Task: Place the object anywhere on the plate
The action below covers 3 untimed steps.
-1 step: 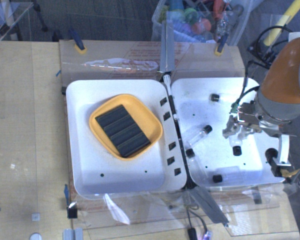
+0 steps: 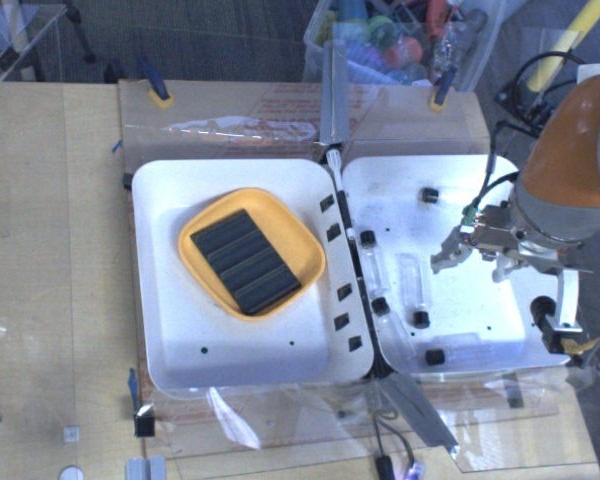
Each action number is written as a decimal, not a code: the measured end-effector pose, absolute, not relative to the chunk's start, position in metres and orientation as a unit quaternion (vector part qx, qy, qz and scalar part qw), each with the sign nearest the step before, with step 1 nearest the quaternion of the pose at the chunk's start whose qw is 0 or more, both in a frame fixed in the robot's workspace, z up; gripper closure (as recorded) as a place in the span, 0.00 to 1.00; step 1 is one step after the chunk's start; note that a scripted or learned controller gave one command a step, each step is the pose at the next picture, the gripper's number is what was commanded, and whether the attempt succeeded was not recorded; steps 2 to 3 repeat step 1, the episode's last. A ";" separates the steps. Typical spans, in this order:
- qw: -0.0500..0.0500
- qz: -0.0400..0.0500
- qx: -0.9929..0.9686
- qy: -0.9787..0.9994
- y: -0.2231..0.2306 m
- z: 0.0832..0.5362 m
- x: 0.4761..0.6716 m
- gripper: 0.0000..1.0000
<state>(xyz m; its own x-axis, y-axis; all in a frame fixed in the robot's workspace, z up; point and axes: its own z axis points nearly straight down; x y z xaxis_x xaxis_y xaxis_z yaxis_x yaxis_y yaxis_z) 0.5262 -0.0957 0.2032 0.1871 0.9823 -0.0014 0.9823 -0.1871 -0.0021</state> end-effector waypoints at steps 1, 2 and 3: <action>-0.001 0.000 -0.776 -0.631 -0.065 0.184 0.561 0.00; -0.001 0.000 -0.776 -0.631 -0.065 0.184 0.561 0.00; -0.001 0.000 -0.776 -0.631 -0.065 0.184 0.561 0.00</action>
